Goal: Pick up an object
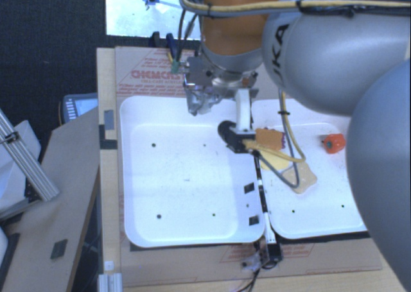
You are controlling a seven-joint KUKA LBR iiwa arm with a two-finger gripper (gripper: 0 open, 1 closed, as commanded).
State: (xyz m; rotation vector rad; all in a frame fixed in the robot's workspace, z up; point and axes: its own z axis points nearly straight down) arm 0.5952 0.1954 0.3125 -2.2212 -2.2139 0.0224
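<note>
At the far rim of the leftward bin [180,181], your hand [200,99], grip impossible to tell, may close on air, well apart from the orange piece [332,144].

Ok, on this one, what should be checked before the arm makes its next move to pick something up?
1. Objects available: ok. A small orange object, a tan wedge and a brown block lie in the right bin.
2. The gripper above a target: not ok. It hangs over the far side of the left bin, away from all three.
3. Whether the gripper is open or shut: cannot tell, too blurred.
4. Target standing free: ok for the small orange object, which lies apart; not ok for the tan wedge and brown block, which look to be touching.
</note>
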